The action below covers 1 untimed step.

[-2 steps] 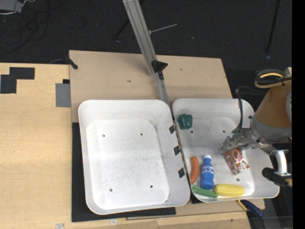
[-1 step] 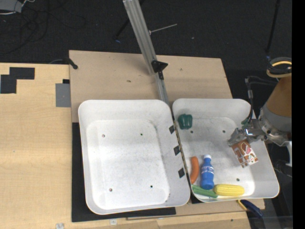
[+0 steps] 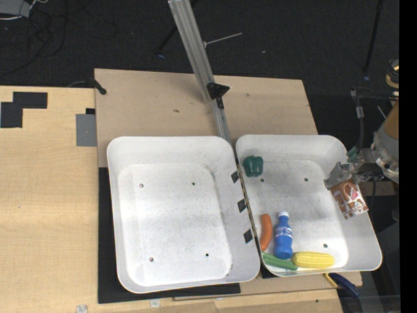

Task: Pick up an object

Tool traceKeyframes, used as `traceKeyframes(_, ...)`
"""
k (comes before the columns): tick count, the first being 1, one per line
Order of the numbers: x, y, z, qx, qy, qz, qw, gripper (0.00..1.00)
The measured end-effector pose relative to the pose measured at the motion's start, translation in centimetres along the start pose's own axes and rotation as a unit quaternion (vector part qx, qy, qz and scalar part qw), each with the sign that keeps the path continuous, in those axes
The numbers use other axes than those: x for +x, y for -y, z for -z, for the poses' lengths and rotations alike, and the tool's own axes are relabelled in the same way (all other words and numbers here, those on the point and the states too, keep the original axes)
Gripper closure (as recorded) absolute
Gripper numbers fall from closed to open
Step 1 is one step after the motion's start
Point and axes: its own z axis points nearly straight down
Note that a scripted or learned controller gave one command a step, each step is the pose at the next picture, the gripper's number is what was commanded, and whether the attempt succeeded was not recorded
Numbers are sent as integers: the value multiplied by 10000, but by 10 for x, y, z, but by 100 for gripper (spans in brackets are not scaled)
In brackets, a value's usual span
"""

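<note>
Corn cob (image 3: 314, 260) lies at the right bin's (image 3: 306, 150) front edge beside a blue bottle (image 3: 283, 235); the gripper (image 3: 343, 180), arm cut off at right, clasps a red-and-white packet (image 3: 350, 199) above the bin's right rim.

Gripper (image 3: 342, 175) sits at the right bin's (image 3: 306, 145) right wall, with a red-and-white packet (image 3: 350, 199) between its fingers, hanging over the rim. Left of it the bin floor is open all the way to the green pepper (image 3: 253, 166) at the far left corner. Below-left of the gripper it's crowded: blue bottle (image 3: 283, 235), orange carrot (image 3: 266, 231), corn cob (image 3: 313, 260) and a green pod (image 3: 279, 262) bunch along the near edge. Divider with black clips (image 3: 240, 205) stands between bins. Left bin (image 3: 171, 210) beyond it is open floor.
</note>
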Motion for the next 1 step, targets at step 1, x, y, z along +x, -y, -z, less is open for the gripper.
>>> traceKeyframes(1, -1, -1, 31, 11, -5, -5, 10000, 100)
